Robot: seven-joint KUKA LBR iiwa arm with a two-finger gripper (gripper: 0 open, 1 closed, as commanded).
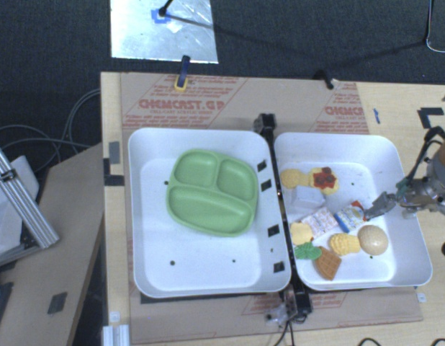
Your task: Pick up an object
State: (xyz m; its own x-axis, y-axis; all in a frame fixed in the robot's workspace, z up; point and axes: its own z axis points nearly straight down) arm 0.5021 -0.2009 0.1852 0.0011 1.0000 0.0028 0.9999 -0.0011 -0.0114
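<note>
The right bin (395, 157) holds several toy foods. A yellow biscuit with a red topping (317, 179) lies towards the back. In front of it are a white packet (320, 220) and a blue-and-white packet (348, 218). A tan bun (372, 239), a yellow ridged piece (343, 244), a brown waffle (327, 264), a green leaf piece (306, 251) and a yellow round piece (301, 232) sit near the front. My gripper (379, 205) comes in low from the right, its tip just right of the blue-and-white packet and above the bun. I see nothing held in it.
The left bin (150, 265) bears a green divided plate (212, 192). A black hinge strip (274, 193) runs between the bins. Cardboard (208, 103) lies under both bins, with a clamp (182, 74) at its back edge. A metal frame (14, 193) stands at the far left.
</note>
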